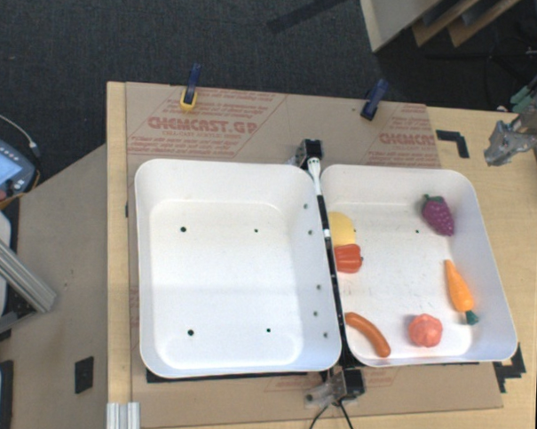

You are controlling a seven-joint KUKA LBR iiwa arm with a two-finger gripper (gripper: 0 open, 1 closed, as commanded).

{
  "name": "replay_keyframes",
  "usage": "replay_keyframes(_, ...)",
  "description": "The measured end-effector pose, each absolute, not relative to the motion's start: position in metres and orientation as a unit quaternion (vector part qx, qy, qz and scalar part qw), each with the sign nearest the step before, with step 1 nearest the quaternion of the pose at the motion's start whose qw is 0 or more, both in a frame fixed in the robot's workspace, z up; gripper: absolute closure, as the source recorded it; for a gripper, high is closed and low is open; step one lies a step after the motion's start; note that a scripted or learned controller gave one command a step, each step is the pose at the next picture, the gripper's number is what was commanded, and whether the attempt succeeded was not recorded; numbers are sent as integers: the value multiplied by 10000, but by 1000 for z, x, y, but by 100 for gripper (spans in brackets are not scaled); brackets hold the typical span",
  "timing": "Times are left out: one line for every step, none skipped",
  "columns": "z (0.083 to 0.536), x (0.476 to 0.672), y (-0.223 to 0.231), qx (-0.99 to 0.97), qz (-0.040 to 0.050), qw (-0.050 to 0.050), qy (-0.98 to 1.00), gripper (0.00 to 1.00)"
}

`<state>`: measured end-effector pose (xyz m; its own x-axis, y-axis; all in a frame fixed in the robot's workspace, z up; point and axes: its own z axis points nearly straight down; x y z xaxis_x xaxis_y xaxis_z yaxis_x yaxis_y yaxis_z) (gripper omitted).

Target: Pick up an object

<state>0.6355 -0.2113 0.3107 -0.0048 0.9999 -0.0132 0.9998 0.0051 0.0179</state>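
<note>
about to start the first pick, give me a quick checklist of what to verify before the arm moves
1. Objects are in the right bin: ok; grapes, carrot, tomato, sausage, a yellow piece and a red piece.
2. Easy target standing apart: ok, the grapes lie alone.
3. Yellow and red pieces clear of the bin wall: not ok, both sit against it.
4. Tool clear of the bins: ok, at the bench's right edge.
5. Tool opening: cannot tell.

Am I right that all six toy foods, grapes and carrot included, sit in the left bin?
Not quite: the camera view shows them in the right bin, not the left. The count stands: grapes, carrot, and four more toy foods are there.
</note>
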Motion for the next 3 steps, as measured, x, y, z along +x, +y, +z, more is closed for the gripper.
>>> replay_keyframes(408,669,-111,7034,46,60,7108,100)
replay_keyframes(508,667,-52,7042,59,58,7100,100)
replay_keyframes(538,667,-18,7057,31,33,7085,100)
